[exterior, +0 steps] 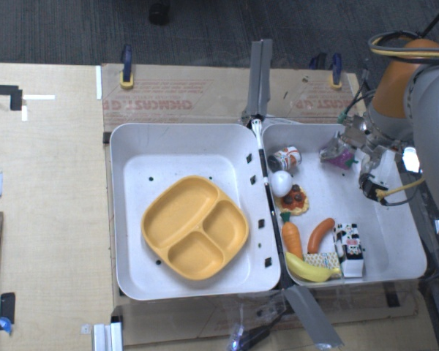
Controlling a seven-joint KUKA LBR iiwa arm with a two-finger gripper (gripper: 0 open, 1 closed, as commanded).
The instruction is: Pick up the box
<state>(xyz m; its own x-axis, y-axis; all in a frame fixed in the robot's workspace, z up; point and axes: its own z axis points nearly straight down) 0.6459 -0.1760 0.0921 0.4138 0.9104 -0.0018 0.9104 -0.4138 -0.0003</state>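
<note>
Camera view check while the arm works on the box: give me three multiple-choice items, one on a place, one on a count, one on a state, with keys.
1. Where does the box lie?
A. In the right bin, near its front right corner
B. On the yellow plate
C. On the bench outside the bins

2. How many compartments does the yellow plate have?
A. Two
B. Three
C. Five

3. How does the box stand relative to the gripper?
A. Hanging from the gripper
B. Lying in the bin, apart from the gripper
C. Resting on the plate

Key: 1 A, it lies beside the sausage and banana. 2 B, three hollows show. 3 B, the gripper is at the bin's far side.
</note>
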